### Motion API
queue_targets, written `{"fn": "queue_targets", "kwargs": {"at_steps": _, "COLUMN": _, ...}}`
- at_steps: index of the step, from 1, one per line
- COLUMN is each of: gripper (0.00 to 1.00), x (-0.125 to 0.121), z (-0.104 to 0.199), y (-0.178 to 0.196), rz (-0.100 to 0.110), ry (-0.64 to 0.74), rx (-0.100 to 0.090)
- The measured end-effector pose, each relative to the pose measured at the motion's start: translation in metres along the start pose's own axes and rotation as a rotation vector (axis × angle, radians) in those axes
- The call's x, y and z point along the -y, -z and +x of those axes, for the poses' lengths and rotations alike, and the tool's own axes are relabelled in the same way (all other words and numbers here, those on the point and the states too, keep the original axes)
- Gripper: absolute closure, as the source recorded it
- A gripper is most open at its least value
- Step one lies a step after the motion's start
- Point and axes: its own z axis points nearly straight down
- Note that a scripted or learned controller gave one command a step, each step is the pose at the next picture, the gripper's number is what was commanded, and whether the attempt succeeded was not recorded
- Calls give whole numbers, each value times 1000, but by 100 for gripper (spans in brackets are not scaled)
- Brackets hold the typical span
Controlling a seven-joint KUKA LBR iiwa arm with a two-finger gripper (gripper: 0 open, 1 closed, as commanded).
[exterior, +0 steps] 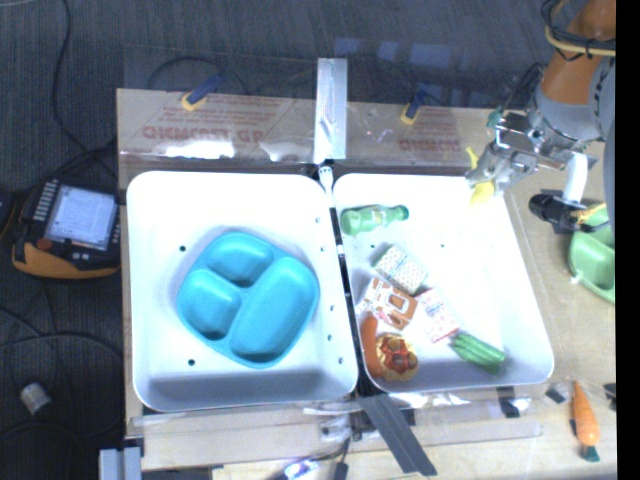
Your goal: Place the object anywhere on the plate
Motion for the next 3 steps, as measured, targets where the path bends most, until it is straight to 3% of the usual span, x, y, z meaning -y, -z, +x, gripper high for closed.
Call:
{"fn": "queue_targets", "kwargs": {"at_steps": 1, "gripper": 100, "x": 47, "z": 70, "y": -10, "rz": -1, "ry": 163, "rx": -6}}
{"fn": "queue_targets", "kwargs": {"at_steps": 2, "gripper": 100, "x": 130, "z": 149, "y": -25, "rz": 1, "ry": 252, "rx": -8}}
{"fn": "queue_targets", "kwargs": {"at_steps": 3, "gripper": 100, "x": 154, "z": 140, "y": 22, "rz": 2, "ry": 177, "rx": -7}}
